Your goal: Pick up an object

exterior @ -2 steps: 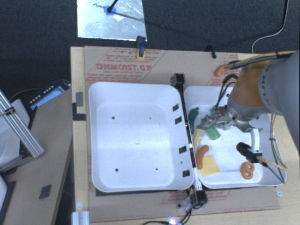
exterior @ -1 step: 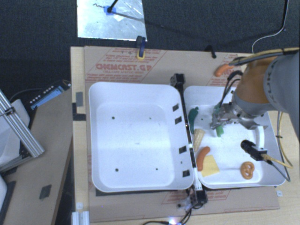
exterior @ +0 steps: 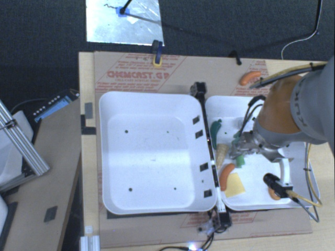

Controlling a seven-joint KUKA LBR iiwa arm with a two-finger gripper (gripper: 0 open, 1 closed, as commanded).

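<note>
Reaching down into the right bin [exterior: 293, 202], the gripper [exterior: 242, 145] hovers over 1 small green object [exterior: 240, 161] just below it, an orange carrot [exterior: 226, 175] and yellow wedge [exterior: 235, 184] lower-left, a dark green piece [exterior: 215, 127] upper-left.

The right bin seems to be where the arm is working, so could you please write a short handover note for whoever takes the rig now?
Gripper: down inside the right bin, near its left side; whether it grips anything cannot be told from the camera view.
Things: all in the right bin. A green piece lies near the left wall, a beige cone-shaped piece and a small green block sit right by the gripper, an orange piece and a yellow wedge lie toward the front.
The left bin is beside it.
Done: no pickup confirmed.
Left: close on one object and lift it.
</note>
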